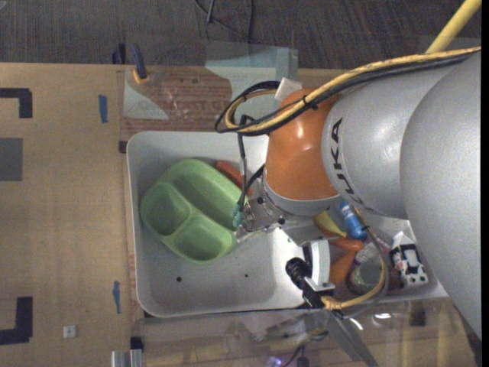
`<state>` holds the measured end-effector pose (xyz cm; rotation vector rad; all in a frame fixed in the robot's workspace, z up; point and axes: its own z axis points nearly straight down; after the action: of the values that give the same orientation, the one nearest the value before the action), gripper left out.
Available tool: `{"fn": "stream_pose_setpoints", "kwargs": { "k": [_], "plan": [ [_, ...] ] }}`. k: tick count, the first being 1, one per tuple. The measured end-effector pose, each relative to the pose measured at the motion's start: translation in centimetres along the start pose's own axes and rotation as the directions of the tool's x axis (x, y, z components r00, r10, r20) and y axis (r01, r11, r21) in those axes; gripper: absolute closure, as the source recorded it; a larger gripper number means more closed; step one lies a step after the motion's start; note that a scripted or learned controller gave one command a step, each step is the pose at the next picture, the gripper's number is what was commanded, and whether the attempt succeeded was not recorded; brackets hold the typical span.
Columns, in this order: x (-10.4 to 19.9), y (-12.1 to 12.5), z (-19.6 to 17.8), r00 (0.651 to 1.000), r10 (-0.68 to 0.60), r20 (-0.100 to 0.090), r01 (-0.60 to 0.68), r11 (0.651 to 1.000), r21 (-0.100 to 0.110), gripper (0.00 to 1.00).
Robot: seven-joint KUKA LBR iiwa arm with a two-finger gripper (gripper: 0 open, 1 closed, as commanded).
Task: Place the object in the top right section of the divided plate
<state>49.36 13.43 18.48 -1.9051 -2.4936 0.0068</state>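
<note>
A: Largest first. The grey KUKA arm is seen covering most of the right side, orange band above the wrist, cables looped over it.

B: Gripper?

A: The gripper is placed at the right edge of the green divided plate, low over the bin. Whether it is released or clenched cannot be told; the wrist blocks it.

B: Task object?

A: Not identified with certainty. An orange-red item is seen just beside the plate's upper right rim, partly hidden under the wrist. It could be the object, but it cannot be confirmed as grasped.

B: Containers.

A: The left white bin is noted holding the plate and that orange-red item. All three plate compartments appear bare where visible. The right white bin is mostly covered by the arm; a cluster is made out there: a blue cylindrical thing, a yellow piece, an orange piece, a round dark-rimmed object.

B: Progress?

A: Judged as not done. Nothing is seen seated in the target section. Placement into the top right section is left, and a release after that.

B: Risk?

A: The rim could be clipped, plate nudged.
</note>
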Motion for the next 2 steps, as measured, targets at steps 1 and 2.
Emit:
{"fn": "stream_pose_setpoints", "kwargs": {
  "k": [1, 2],
  "plan": [
    [0.1, 2.8, 6.7, 0.99, -0.14, -0.003, 0.14, 0.99, -0.019, 1.0],
    [-2.0, 10.6, -1.1, 0.983, -0.186, 0.002, 0.186, 0.983, -0.005, 1.0]
  ]
}}
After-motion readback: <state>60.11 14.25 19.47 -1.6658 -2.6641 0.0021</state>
